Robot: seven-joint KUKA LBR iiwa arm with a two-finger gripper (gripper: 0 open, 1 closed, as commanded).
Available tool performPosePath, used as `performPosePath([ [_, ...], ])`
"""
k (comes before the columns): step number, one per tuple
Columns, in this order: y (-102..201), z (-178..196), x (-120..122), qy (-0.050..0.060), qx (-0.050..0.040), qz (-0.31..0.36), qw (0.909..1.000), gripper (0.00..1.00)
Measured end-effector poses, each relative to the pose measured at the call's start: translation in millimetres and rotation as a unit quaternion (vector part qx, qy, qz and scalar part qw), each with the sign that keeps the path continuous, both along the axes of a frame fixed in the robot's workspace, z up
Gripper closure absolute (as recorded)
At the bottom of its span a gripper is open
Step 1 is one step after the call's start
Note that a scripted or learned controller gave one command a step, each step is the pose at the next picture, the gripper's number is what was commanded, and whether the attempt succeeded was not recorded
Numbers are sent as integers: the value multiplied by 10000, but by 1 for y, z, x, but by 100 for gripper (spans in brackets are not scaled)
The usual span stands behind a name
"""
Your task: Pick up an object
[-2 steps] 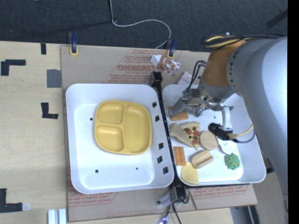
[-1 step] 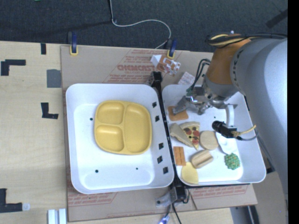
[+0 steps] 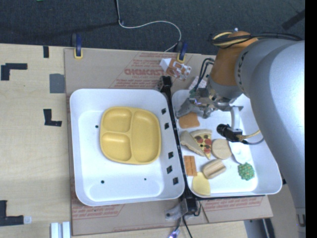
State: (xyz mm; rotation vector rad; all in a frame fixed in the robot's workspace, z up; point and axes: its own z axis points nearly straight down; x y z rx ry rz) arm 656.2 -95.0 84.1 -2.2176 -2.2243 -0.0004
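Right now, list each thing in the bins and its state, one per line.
Yellow divided plastic plate: flat in the left white bin, compartments bare.
Pizza slice toy: lying flat, right white bin.
Green broccoli toy: lying apart from the other toys.
Tan bread roll toy: on its side.
Gripper: low over the right bin.

You have a pale wooden desk [image 3: 29, 148] with black tape marks along its left side. A brown cardboard sheet [image 3: 119, 68] lies flat on it, held at the far edge by two clamps, one yellow [image 3: 78, 48] and one blue [image 3: 182, 51]. On the sheet sit two white bins, touching along their inner edges: the left bin [image 3: 81, 182] and the right bin [image 3: 265, 175]. A white cable [image 3: 148, 25] trails over the dark floor [image 3: 148, 4] beyond the desk's far edge.
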Motion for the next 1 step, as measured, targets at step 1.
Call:
performPosePath([
  [1, -6, 0, 4, 3, 0, -6, 10000, 0],
])
